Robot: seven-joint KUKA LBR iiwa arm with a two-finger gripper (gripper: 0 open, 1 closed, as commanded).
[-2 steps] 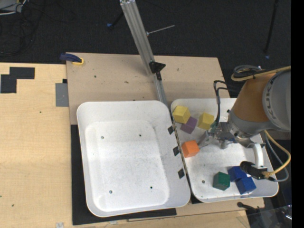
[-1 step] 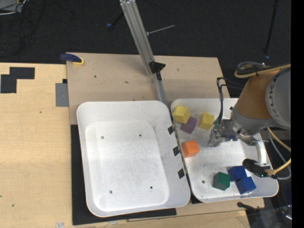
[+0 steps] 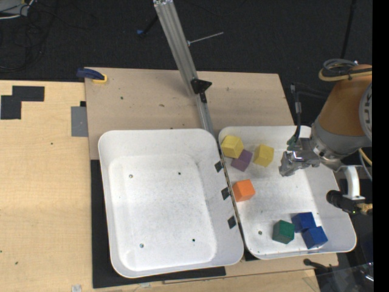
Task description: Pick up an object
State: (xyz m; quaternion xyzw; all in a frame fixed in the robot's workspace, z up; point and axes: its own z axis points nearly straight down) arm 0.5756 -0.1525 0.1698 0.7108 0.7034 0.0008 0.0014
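Yellow cube (image 3: 264,155) is lying in the right bin (image 3: 340,239), just left of the gripper (image 3: 290,166), whose spread or closure cannot be told. It is probably light and rigid, best pinched across opposite flat faces. Purple cube (image 3: 242,160) is sitting near it.

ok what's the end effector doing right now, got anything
end effector: above the right bin, right of the yellow cube; no object seen in it; open or closed cannot be told.
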